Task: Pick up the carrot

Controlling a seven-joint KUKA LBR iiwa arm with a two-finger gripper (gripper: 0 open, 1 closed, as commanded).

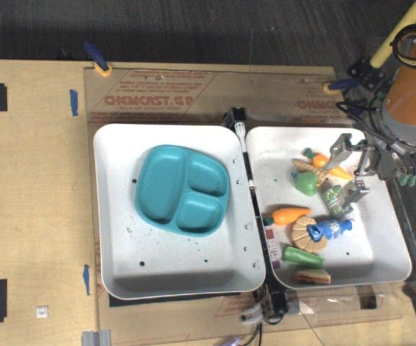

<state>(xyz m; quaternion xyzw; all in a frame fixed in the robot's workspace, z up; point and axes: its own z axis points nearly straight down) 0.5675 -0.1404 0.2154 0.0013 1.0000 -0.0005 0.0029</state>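
Observation:
The carrot (292,214), orange with a small green stub at its left end, lies on its side near the middle of the right bin (388,258), close to the divider. My gripper (346,171) hangs over the upper right part of that bin, up and to the right of the carrot and apart from it. Its fingers (342,147) stand open. A small orange and yellow toy piece (335,169) lies in the gap between them; I cannot tell whether it is touched.
A teal divided plate (182,189) sits in the left bin (114,265). Around the carrot lie a green toy (306,184), a tan round slice (307,233), a blue toy (332,228), a green pod (303,255) and a bread-like piece (310,277).

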